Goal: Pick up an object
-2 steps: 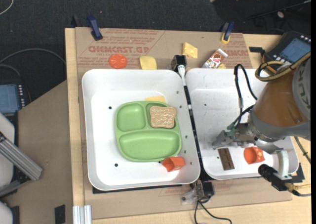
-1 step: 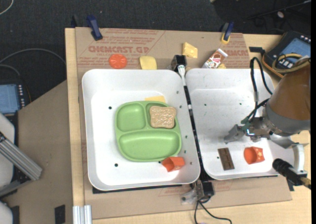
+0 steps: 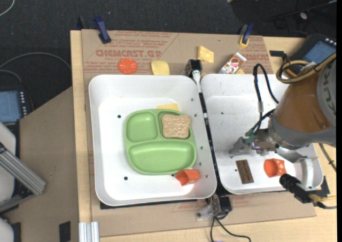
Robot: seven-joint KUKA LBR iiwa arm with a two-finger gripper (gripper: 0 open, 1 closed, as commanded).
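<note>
Pincer (image 3: 243, 146) low in right bin (image 3: 235, 88), above brown bar (image 3: 244, 171), beside orange piece (image 3: 274, 168); can't tell its grip state.

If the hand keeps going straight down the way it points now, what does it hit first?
Probably the bare floor of the right bin, just above the brown bar. The hand points downward there, though its height is unclear.

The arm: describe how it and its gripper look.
The arm is a thick rounded body, with an orange-brown band across a grey shell. Black cables loop beside it. The gripper is a small grey metal assembly, with a bit of green wiring near it.
</note>
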